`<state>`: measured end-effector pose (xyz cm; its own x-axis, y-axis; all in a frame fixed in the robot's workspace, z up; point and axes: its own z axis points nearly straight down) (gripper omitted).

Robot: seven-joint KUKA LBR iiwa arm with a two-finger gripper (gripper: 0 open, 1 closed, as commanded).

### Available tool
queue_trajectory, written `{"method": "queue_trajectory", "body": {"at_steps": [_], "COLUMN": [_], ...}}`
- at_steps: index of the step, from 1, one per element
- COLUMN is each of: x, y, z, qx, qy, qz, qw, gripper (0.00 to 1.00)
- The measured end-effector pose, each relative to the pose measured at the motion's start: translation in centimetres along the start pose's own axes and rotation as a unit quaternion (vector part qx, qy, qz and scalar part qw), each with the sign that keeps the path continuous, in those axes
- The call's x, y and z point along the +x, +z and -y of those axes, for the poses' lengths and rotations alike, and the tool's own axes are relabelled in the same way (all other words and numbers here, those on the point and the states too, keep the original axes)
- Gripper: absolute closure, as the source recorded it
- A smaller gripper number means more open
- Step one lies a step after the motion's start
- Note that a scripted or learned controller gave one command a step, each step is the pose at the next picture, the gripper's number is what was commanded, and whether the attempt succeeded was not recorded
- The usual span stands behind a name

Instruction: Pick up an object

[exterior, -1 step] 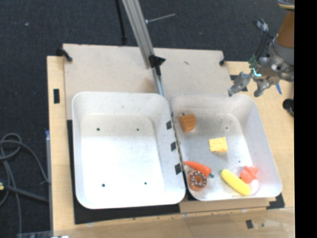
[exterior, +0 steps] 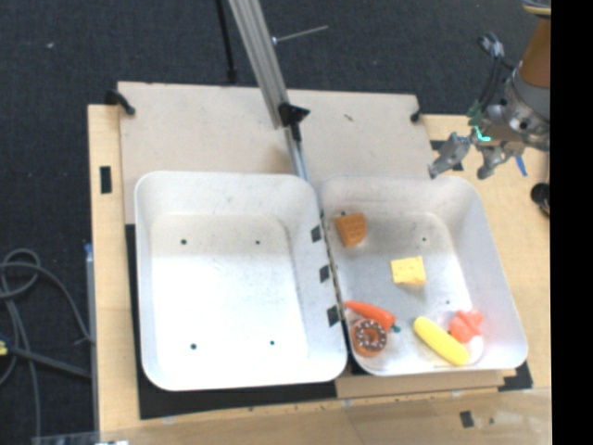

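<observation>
From above, we see the gripper (exterior: 470,159) hovering over the right bin's (exterior: 496,267) far rim, fingers spread with nothing between them. Inside lie an orange block (exterior: 350,229), yellow cube (exterior: 408,271), carrot (exterior: 369,311), donut (exterior: 370,337), banana (exterior: 439,340).

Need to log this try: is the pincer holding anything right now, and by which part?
Nothing is held. The pincer hangs open above the far right corner of the right bin, with nothing between its fingers.
</observation>
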<state>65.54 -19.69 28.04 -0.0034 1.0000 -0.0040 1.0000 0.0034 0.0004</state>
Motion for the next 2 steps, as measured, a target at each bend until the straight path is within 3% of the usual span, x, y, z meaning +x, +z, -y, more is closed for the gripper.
{"method": "queue_trajectory", "body": {"at_steps": [2], "x": [-0.7], "y": [12.1], "z": [0.8], "qx": [0.003], "qy": [0.004], "qz": [-0.001], "qw": [1.0000], "gripper": [0.00]}}
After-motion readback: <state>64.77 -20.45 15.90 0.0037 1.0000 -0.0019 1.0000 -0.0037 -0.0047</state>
